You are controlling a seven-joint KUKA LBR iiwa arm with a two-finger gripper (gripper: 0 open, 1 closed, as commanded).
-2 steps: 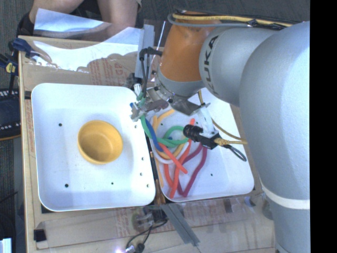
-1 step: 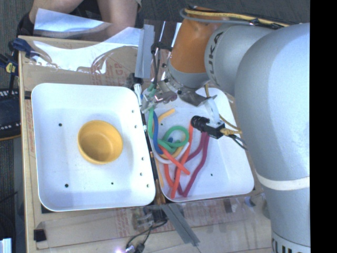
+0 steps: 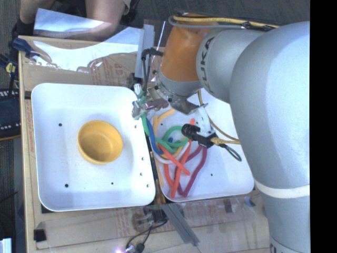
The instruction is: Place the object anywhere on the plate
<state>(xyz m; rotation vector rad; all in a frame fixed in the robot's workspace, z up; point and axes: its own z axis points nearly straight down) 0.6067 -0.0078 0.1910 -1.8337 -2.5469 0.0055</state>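
Claw (image 3: 141, 107) low over bin divider (arm (image 3: 253, 83) bent).

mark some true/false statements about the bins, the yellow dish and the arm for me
1. The yellow plate sits in the left bin. True.
2. A red cord lies on the yellow plate. False: nothing rests on it; the colored cords lie in the right bin.
3. The gripper is over the border between the two bins, near their far end. True.
4. The arm reaches in from the left side of the view. False: it comes in from the right.
5. The cords are all one color. False: red, green, blue, orange and purple strands show.
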